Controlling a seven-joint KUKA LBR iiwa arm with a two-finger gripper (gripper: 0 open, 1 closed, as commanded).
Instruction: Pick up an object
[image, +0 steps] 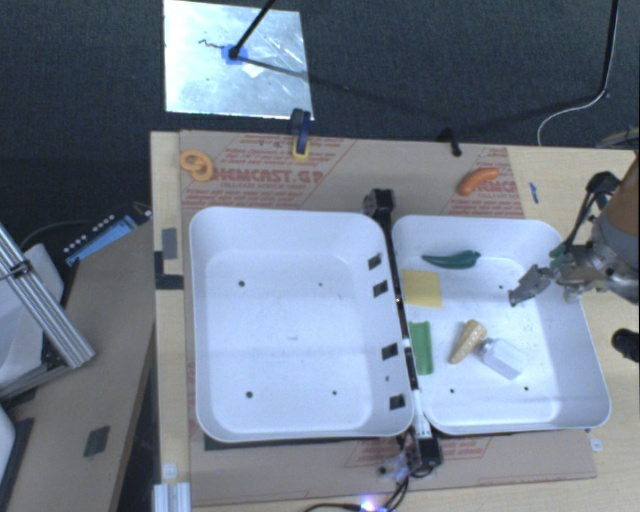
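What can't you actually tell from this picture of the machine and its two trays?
- Robot hand, camera view: too small and blurred to tell open from shut.
- Grey arm: cut off by the right edge.
- Pale clear block in the right white bin: too faint against the white to identify.
- Red print on the brown board: too small to read fully.

The right bin holds five small things. A dark green pepper lies crosswise near the far wall. Just below it, by the inner wall, sits a flat yellow square block. A light green bar lies lengthwise beside the same wall. A tan cone tilts near the middle, touching a clear little bottle lying on its side.
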